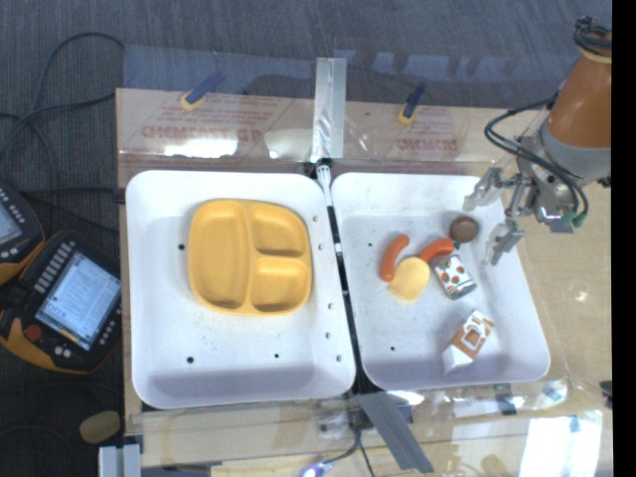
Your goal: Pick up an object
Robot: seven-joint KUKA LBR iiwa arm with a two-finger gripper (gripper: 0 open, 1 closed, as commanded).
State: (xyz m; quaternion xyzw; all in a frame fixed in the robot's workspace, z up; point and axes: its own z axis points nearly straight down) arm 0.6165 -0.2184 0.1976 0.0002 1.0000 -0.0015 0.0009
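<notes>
The right bin (517, 361) holds several small items: a red sausage (394, 254), a pale yellow lemon-like piece (408, 280), an orange-red piece (435, 250), a brown round piece (463, 230), a small patterned can (455, 277) and a white-and-orange carton (469, 338). My gripper (495, 217) hovers over the bin's upper right corner, just right of the brown piece. Its fingers (505, 240) are spread, with nothing between them.
The left bin (159, 366) carries a yellow compartment tray (249, 255). A metal divider post (329, 107) stands behind the bins. A handheld pendant (60, 301) lies off the bench at far left, with cables nearby.
</notes>
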